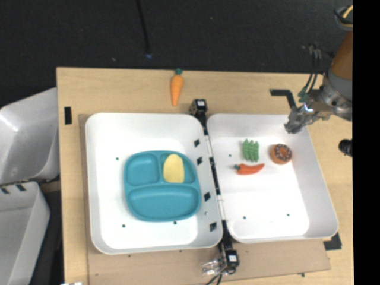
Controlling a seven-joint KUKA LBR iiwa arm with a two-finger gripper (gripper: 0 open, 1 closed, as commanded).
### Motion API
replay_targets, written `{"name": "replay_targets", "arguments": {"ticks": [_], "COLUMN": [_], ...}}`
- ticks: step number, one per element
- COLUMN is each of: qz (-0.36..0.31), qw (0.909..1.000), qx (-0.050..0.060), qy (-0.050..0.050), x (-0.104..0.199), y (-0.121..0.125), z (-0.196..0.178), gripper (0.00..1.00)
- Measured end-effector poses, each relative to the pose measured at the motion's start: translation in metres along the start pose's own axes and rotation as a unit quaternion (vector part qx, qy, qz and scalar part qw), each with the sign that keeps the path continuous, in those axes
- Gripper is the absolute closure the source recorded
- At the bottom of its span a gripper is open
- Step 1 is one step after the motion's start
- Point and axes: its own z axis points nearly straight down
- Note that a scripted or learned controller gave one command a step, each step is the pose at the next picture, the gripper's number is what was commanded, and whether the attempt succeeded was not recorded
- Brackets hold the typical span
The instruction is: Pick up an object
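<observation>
The right bin (273,218) holds a green ridged toy vegetable (250,149), a red chili pepper (249,168) just below it, and a round brown and orange piece (281,153) to their right. My gripper (295,122) hangs over the bin's upper right corner, a little above and to the right of the round piece, and touches none of the three. In the left bin (101,159) a blue divided tray (161,195) carries a yellow oval item (173,167) in its upper right compartment.
An orange toy carrot (176,86) lies on the wooden bench behind the left bin. Small black clips (198,106) sit along the seam between the bins. White equipment (24,141) stands off the bench's left side.
</observation>
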Motion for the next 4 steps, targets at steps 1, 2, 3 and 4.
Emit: {"name": "replay_targets", "arguments": {"ticks": [1,2,3,4], "qz": [-0.001,-0.001,-0.002,-0.001], "qw": [1.0000,1.0000,1.0000,1.0000], "qx": [0.002,0.000,0.000,0.000], "qy": [0.001,0.001,0.001,0.001], "x": [0.054,0.101,0.159,0.204], "y": [0.002,0.017,0.033,0.037], "z": [0.010,0.003,0.010,0.005], "gripper": [1.00,1.00,1.00,1.00]}}
